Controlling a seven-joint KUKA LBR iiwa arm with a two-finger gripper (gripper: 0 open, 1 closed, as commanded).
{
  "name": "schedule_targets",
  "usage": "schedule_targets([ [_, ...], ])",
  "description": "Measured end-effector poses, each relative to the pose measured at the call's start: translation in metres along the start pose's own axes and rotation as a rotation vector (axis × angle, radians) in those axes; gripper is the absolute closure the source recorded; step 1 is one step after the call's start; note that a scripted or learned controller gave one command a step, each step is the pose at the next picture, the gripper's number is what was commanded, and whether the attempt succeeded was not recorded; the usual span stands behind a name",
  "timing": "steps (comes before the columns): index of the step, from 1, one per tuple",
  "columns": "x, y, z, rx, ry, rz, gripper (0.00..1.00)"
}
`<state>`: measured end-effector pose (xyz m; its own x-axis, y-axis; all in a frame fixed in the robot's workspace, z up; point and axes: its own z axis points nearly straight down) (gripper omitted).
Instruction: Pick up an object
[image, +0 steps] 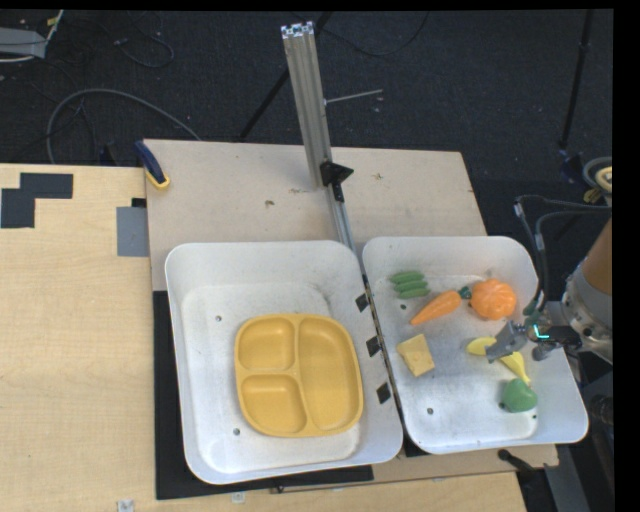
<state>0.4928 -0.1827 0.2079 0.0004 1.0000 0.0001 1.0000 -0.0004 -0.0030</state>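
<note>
The arm reaches in from the right, its end effector (522, 338) low over the right bin (440, 425), on top of a yellow toy piece (500, 352); whether its fingers are apart or closed cannot be told. Nearest lies a green toy (518, 397), then a yellow block (416, 355). Farther back sit a carrot (436, 306), an orange fruit (493, 299) and green pods (408, 283). The left bin (200, 300) holds a yellow divided plate (298, 374).
</note>
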Motion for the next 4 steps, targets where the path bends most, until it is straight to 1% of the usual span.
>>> schedule_targets([
  [1,0.0,0.0,-0.001,-0.001,0.0,0.0,0.0],
  [2,0.009,-0.007,0.056,0.006,0.004,0.0,0.0],
  [3,0.001,-0.004,0.106,0.005,0.003,0.0,0.0],
  [4,0.001,-0.003,0.119,-0.001,0.001,0.0,0.0],
])
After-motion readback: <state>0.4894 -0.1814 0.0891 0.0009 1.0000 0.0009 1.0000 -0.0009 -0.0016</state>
